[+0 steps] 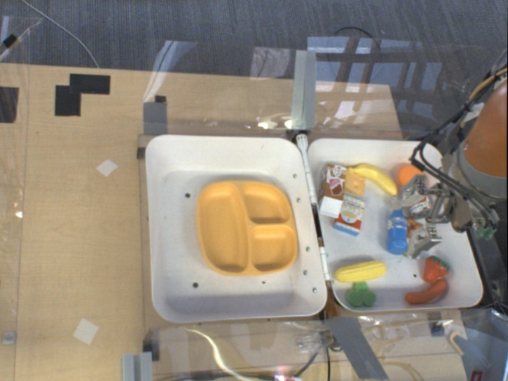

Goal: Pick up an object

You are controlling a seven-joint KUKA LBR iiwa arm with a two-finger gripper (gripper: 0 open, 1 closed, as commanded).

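One gripper over blue bottle.

A single fixed camera looks down at a slant on both bins from above.

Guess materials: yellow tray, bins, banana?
Tray: looks like moulded plastic, matte yellow-orange, with rounded compartment walls and soft shading. Bins: likely thin formed plastic, white and smooth, with rounded corners and faint sheen; can't rule out coated metal. Banana: probably toy plastic, uniform bright yellow with a slight gloss.
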